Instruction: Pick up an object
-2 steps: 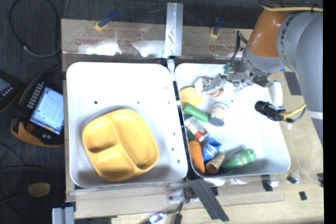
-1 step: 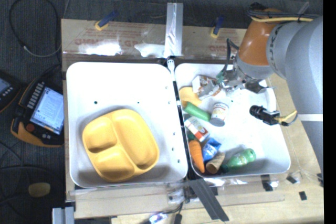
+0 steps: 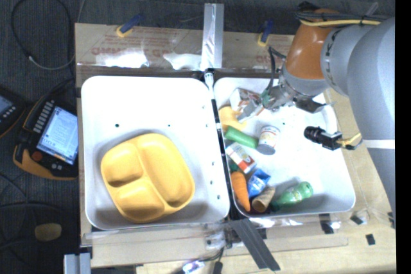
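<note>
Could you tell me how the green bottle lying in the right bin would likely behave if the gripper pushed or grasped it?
The green bottle lies on its side near the right bin's front wall, so a push would probably roll it. It looks smooth and rounded, so it may slip between fingers. It seems small, likely light.

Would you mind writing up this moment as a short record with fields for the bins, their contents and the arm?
left bin: holds a yellow divided tray
right bin: cluttered along its left side
right bin items: orange carrot, green bottle, small white jar, green tube
arm: reaches in from the right
gripper: low over the far end of the right bin, by a crumpled wrapper
grasp: cannot tell
</note>
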You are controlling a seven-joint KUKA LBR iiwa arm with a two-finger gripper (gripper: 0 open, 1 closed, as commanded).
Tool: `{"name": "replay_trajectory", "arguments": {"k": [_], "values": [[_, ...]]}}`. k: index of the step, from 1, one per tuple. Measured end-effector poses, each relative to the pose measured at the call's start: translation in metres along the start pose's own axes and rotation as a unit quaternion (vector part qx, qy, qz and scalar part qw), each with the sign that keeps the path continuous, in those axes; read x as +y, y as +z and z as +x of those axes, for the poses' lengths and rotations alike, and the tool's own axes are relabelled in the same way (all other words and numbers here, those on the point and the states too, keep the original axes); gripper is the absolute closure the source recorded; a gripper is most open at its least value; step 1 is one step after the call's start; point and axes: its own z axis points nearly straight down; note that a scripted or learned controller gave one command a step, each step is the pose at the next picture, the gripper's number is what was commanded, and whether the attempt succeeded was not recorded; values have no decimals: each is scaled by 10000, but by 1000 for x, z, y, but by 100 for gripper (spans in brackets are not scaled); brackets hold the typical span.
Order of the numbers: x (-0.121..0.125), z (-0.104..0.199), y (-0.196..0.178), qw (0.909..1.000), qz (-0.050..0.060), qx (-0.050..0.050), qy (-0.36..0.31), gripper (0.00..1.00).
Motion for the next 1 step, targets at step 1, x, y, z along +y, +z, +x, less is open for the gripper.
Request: {"name": "replay_trajectory", "arguments": {"k": [1], "values": [[-1, 2, -6, 10000, 29, 25, -6, 100]]}}
